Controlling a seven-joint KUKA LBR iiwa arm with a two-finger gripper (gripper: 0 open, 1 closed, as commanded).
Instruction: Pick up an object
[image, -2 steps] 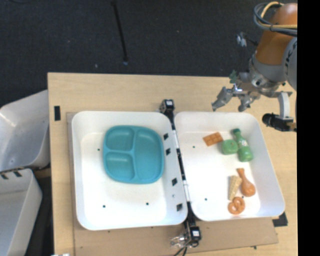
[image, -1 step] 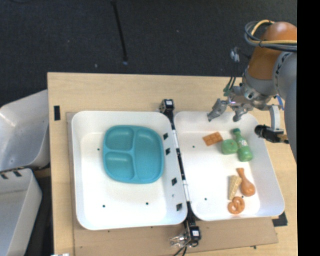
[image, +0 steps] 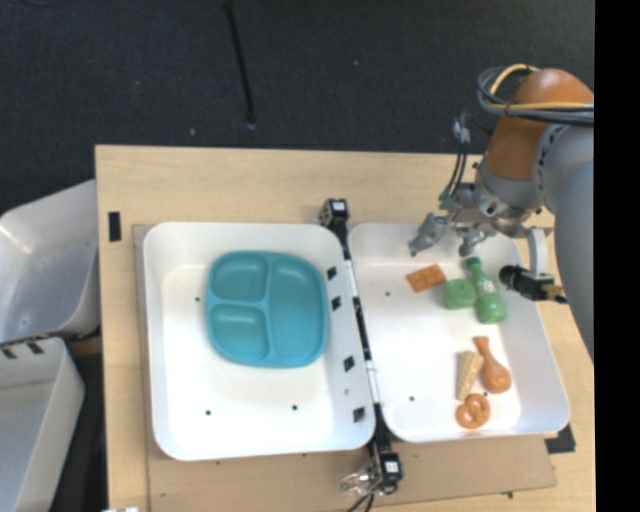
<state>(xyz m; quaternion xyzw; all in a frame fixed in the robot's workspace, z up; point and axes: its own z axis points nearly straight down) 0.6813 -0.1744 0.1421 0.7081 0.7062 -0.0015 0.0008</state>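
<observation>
The arm (image: 525, 120) reaches in from 3 o'clock and holds its gripper (image: 452, 233) over the far end of the right bin (image: 400, 330), near that bin's 12 o'clock rim. The 2 fingers (image: 425, 235) are spread apart with nothing between them, so the hand is released and empty. In my judgement the step in hand is the approach: the gripper is poised above the bin but no grasp has begun. Candidate objects all lie in the right bin. An orange cracker (image: 426, 278) sits just toward 6 o'clock of the gripper and is the nearest piece. 1 green bottle (image: 481, 295) lies at about 4 o'clock from the gripper, near the cracker. Further toward 6 o'clock are a drumstick (image: 490, 367), a pale cone (image: 467, 372) touching or just beside it, and a pretzel (image: 472, 411) near the bin's near rim. The left bin (image: 180, 400) holds a teal divided plate (image: 267, 307). The next move likely calls for centring over 1 chosen object, descending with the fingers straddling it, then closing. The cracker looks flat and may be hard to pinch; the bottle seems the fuller target.
</observation>
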